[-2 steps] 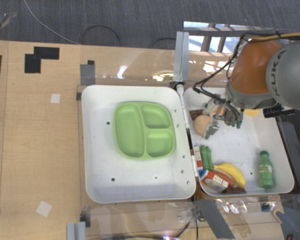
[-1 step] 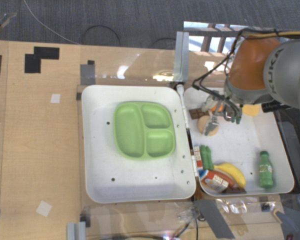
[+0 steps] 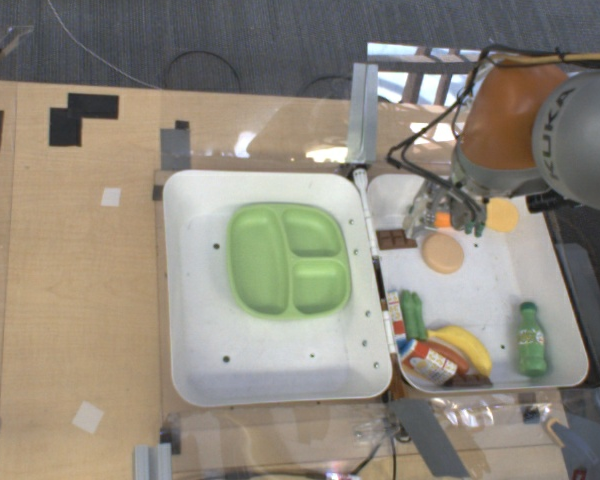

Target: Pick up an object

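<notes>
A round tan disc-shaped object (image 3: 443,254) lies in the upper part of the right white bin (image 3: 560,298), just below the gripper (image 3: 442,214), whose state I cannot tell. Its flat, low shape could slip from a grasp. The grey arm (image 3: 540,133) reaches in from the upper right.
</notes>
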### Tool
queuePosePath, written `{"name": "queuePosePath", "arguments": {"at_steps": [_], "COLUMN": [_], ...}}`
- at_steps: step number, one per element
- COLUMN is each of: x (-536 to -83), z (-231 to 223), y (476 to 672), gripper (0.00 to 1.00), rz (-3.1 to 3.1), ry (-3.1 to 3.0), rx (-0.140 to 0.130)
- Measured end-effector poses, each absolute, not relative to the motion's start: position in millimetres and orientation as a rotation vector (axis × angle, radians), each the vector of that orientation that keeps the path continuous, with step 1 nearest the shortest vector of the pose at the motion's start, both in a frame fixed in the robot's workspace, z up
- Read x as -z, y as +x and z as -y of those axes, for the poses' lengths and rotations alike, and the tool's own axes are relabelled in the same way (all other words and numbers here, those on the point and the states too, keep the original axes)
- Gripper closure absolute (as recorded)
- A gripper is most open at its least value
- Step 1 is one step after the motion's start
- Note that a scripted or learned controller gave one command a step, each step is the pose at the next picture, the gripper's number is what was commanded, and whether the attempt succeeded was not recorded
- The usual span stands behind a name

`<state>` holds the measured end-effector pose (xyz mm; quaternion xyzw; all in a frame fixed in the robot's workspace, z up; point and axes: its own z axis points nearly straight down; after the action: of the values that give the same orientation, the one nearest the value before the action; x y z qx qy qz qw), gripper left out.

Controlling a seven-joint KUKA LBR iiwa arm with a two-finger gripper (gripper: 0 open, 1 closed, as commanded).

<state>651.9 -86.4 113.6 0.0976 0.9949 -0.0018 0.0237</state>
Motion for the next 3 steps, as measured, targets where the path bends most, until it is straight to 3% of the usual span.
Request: {"name": "queuePosePath", "arguments": {"at_steps": [2,3], "x": [-139,-139], "z": [124,185], "y": [612.1,640.2], "gripper": [1.0,1.0], "rz": [-3.106,-3.026], "ry": [-0.403,-0.798], "rx": [0.003,0.008]}}
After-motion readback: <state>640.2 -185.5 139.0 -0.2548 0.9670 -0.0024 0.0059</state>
